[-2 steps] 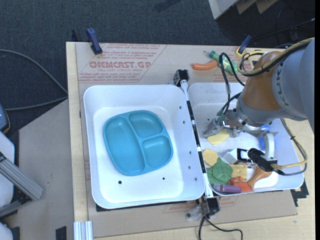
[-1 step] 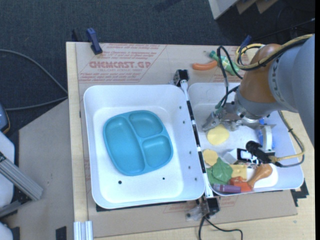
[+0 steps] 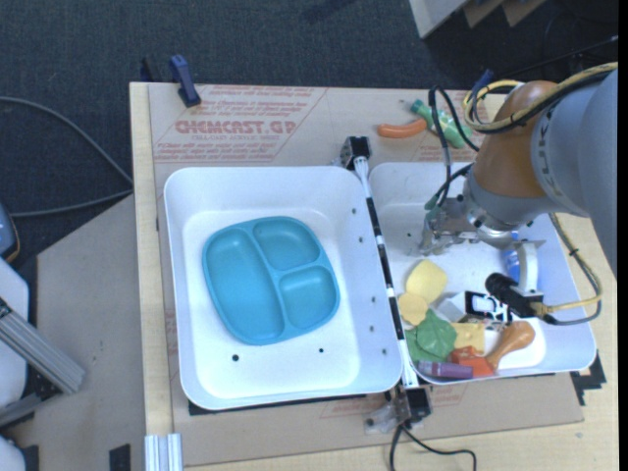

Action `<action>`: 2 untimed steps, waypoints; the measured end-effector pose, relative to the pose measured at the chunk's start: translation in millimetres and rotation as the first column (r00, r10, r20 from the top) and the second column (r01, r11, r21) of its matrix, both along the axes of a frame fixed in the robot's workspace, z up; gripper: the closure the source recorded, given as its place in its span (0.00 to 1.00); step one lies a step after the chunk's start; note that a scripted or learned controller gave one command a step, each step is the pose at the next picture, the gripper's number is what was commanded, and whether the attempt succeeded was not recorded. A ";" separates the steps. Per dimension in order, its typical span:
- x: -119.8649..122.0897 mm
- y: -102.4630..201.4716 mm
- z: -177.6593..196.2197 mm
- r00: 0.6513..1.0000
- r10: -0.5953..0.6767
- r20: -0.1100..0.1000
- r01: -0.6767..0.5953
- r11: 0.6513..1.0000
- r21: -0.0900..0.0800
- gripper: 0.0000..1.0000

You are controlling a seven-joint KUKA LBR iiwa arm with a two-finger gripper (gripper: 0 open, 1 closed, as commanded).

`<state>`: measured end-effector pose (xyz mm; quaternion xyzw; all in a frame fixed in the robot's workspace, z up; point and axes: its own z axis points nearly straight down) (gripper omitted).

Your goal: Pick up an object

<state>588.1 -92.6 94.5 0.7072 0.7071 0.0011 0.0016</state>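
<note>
yellow object (image 3: 426, 281) just below the end effector (image 3: 439, 232), seemingly apart, right bin (image 3: 397, 186), grip state unreadable

Dark grey carpet floor (image 3: 78, 27) surrounds the brown board-topped bench (image 3: 235, 126).

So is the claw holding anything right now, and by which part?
Cannot tell. The claw hangs low in the right bin, above the pale yellow piece, with nothing visibly gripped.
</note>
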 end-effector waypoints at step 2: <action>-73.4 -6.7 -10.5 1.000 -0.001 -0.006 0.001 1.000 0.001 0.00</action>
